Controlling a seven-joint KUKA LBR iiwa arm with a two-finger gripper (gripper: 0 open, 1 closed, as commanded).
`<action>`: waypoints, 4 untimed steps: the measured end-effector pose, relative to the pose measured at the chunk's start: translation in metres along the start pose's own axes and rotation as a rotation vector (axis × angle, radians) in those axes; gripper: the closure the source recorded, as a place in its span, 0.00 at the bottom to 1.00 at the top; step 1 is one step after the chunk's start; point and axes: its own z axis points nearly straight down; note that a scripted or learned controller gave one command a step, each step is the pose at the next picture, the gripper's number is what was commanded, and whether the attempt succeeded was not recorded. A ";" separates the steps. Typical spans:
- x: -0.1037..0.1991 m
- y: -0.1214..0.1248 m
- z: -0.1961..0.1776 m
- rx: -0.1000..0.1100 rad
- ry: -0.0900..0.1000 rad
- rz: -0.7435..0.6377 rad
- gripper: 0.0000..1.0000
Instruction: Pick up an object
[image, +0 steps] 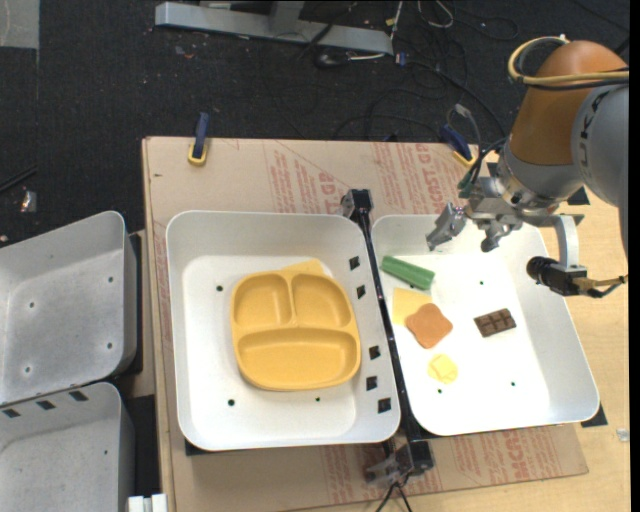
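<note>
From above, the grey arm's pincer (468, 232) hangs open and empty over the right white bin (560, 400). Just beside it, the small green plastic block (408, 271) lies near the bin's left wall; it looks light, stiff and somewhat slick, best pinched across its narrow sides.

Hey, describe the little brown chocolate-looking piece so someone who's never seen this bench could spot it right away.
Start at the right white bin, the one without the yellow divided plate. The chocolate bar piece lies flat near its right side, apart from the other items. It is the only dark brown, grid-marked rectangle; its neighbours are green, orange or yellow.
</note>
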 end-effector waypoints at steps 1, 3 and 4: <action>0.000 0.003 -0.009 -0.014 -0.001 -0.002 0.00; -0.010 0.002 0.103 -0.012 -0.002 0.001 0.00; -0.010 0.003 0.110 -0.015 -0.002 0.000 0.00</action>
